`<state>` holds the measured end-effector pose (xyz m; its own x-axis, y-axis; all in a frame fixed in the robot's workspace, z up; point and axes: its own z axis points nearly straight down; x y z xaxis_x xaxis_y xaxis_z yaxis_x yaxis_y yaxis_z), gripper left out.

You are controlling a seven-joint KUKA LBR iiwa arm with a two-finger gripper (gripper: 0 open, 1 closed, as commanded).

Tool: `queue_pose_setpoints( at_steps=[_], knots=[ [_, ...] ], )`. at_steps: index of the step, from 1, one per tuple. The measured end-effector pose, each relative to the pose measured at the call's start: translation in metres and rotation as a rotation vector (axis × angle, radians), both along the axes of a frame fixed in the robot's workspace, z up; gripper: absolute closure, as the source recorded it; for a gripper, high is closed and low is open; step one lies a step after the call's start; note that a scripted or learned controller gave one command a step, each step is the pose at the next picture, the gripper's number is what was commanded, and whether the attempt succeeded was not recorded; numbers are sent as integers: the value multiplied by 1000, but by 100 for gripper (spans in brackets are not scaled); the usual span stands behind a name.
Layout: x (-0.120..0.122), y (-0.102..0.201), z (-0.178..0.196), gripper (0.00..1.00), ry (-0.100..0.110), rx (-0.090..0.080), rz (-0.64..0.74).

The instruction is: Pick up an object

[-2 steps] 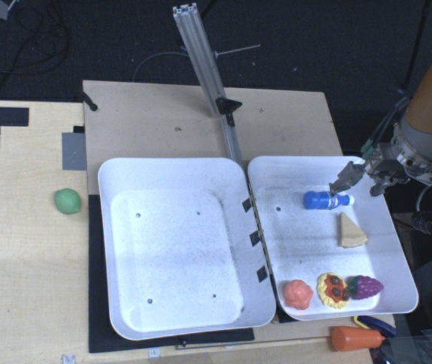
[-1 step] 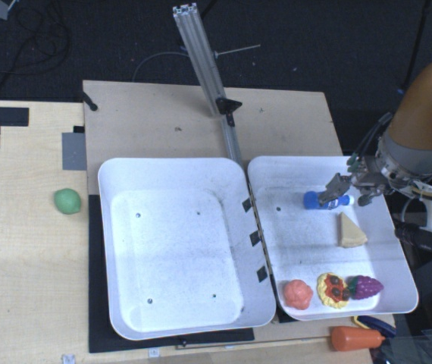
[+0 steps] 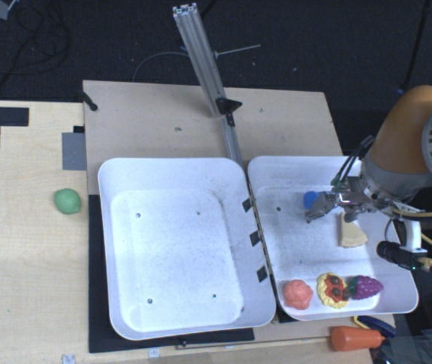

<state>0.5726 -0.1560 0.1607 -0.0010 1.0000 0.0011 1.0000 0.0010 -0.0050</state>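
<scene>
A green ball [image 3: 68, 201] sits on the bench [image 3: 19, 241] beside the left bin [image 3: 170, 241]. In the right bin [image 3: 299, 233], I have the gripper [image 3: 336, 203] low near the back edge, a blue object [image 3: 311, 199] just beside it; whether it grips anything I cannot tell. A pale block [image 3: 352, 235] lies nearby; a pink lump [image 3: 298, 293] and toy fruit [image 3: 349, 287] line the front edge. I judge nothing lifted yet.

Grey arm's two-finger gripper [image 3: 330, 207] low in right shallow white bin [image 3: 292, 180], beside small blue object [image 3: 311, 199]; tan wedge-shaped block [image 3: 352, 235], pink lump [image 3: 298, 293], purple toy grapes [image 3: 367, 285] nearby.
</scene>
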Motion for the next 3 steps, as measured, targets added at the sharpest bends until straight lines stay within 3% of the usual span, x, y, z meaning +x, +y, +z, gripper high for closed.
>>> queue_pose_setpoints(
  at_steps=[1,2,3],
  knots=[
    [3,3,-62,0,0,0,0],
    [4,1,-49,100,-4,-1,-3],
    [11,-7,1,100,-9,-2,-2]
  ],
)
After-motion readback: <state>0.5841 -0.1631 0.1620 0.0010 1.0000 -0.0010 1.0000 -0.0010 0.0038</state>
